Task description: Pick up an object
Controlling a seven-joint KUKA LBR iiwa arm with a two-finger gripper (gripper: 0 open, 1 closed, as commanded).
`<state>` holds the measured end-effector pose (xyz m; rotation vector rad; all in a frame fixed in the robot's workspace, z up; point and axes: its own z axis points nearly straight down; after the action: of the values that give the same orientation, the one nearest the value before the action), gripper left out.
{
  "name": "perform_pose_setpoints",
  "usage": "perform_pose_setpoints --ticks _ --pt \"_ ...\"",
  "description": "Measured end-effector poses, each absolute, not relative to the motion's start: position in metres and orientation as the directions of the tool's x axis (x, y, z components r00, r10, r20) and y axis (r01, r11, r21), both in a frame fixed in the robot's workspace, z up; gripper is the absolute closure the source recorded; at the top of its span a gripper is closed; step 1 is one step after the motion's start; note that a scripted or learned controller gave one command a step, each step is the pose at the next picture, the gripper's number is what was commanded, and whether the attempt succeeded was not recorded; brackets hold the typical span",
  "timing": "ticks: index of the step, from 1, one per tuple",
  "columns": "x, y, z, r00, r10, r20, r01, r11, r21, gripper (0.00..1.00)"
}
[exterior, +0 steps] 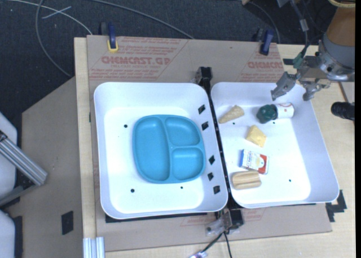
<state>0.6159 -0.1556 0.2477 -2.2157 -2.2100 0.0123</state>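
Hovering above the far right corner of the right bin (316, 138), the gripper (294, 88) stands with its two fingers spread wide and nothing between them; by these pictures the pick is not yet made, and the descent, the closing on a thing and the lift all appear to be left. Contents of the right bin, far to near: a pale tan wedge (231, 114), like a toy pastry or bread slice, near the bin's left wall; a dark green rounded object (267, 113), touching a small white cylinder with a red mark (285, 110) on its right; a yellow wedge (256, 136), like toy cheese, toward the middle; a small flat white box with red and blue print (253, 161) nearer still; and a tan oblong roll (246, 179), like a toy bread roll, nearest the front edge. The green object and white cylinder lie just near and left of the gripper, so they seem the likeliest target, though the task names no particular item. The green piece looks compact and rounded, possibly apt to slip from a two-finger grasp; its exact form is too small to tell. Contents of the left bin (107, 138): one blue divided plate (168, 147) with three compartments, lying flat at the middle, well apart from the gripper. Both bins rest on a cardboard sheet (169, 54) held by two blue clamps (112, 36) at its far edge.
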Motion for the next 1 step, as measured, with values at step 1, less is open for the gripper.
perform_pose_setpoints --ticks 1 --pt "0.6183 -0.1553 0.2554 0.000 1.000 0.001 1.000 0.000 -0.001 0.00"
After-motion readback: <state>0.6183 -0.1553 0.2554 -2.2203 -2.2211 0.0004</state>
